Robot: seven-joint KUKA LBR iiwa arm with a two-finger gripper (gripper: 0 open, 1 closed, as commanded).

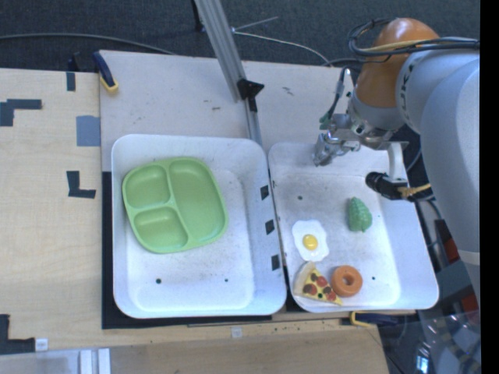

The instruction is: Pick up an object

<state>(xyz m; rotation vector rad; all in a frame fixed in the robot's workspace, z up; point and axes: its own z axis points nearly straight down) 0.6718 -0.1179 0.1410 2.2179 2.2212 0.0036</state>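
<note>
**Camera view: two bins, four toy foods, arm over the right bin's far edge**

Camera view carries no readable writing, brand or label on any item.

Two shallow white bins sit side by side in the middle of the frame. The left bin holds one thing: a light green divided plate with three compartments, lying flat in the bin's upper left part.

The right bin holds four toy foods, one of each. A green leafy vegetable piece lies right of the bin's centre. A fried egg, white with a yellow yolk, lies left of centre, near the wall shared with the left bin. Below it, at the bin's lower edge, a pizza slice lies just beside a glazed doughnut, the doughnut to the slice's right; whether they touch cannot be told.

The grey arm with its orange band enters from the upper right of the frame. The gripper hangs over the upper left corner of the right bin, well apart from all four foods. Nothing shows between its fingers, and how wide they stand cannot be told from this angle.

A grey metal rail runs down from the top of the frame towards the gap between the bins.
</note>
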